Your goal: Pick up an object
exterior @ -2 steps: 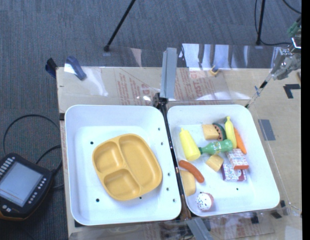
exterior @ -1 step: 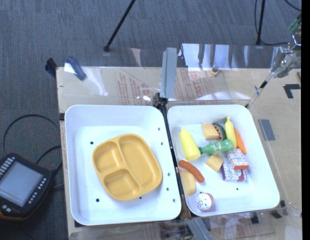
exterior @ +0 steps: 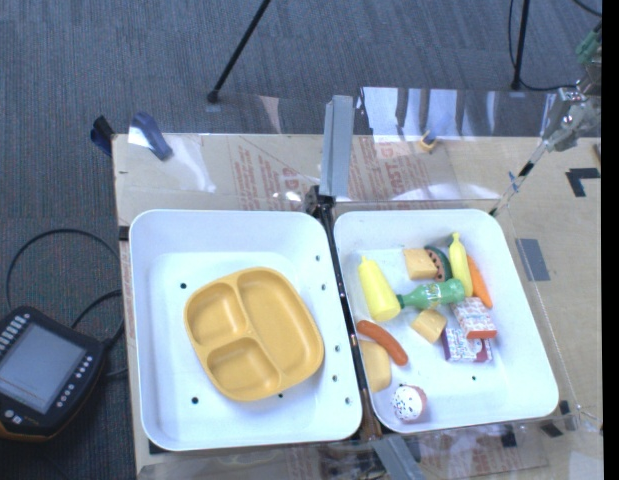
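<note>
Nothing has been picked up yet, as far as this view shows. The toy food all lies in the right bin (exterior: 529, 368), in the lower right of the frame: a yellow bottle (exterior: 378, 288), a green bottle (exterior: 435, 293), a red sausage (exterior: 382, 341), a banana (exterior: 459, 264), a carrot (exterior: 479, 282), a red-and-white packet (exterior: 471, 330), two small tan blocks (exterior: 428, 325) and a white ball with spots (exterior: 409, 402) near the bin's lower edge. The left bin (exterior: 159, 268) carries a yellow divided plate (exterior: 253, 332), sitting flat.

At the upper right edge of the frame there is a grey shape that may be part of the arm (exterior: 572, 113), well apart from the food and far above the bins. It is too small and cut off to be sure, and I cannot tell how the gripper stands.

So the whole job looks to be left: choose a piece, come down over the right bin, close on it and lift.
</note>
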Controlling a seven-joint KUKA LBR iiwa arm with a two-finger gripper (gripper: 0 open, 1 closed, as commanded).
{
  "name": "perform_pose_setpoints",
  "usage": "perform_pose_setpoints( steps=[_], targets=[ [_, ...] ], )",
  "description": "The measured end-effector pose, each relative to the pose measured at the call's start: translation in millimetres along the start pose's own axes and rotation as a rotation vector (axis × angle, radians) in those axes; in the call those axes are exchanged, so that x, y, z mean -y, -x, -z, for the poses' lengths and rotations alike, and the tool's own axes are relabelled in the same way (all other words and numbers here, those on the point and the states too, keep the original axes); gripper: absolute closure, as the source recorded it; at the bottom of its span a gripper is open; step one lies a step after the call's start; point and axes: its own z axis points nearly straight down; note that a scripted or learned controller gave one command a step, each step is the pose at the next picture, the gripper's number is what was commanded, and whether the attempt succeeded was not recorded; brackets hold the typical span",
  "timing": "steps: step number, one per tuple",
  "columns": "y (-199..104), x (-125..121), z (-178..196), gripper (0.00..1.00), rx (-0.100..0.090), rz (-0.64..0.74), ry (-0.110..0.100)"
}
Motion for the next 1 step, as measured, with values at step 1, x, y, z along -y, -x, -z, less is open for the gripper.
perform_pose_setpoints(
  steps=[1],
  targets=[
    [-2.9,-1.8,7.7,1.00,0.000,0.009,-0.003]
  ],
)
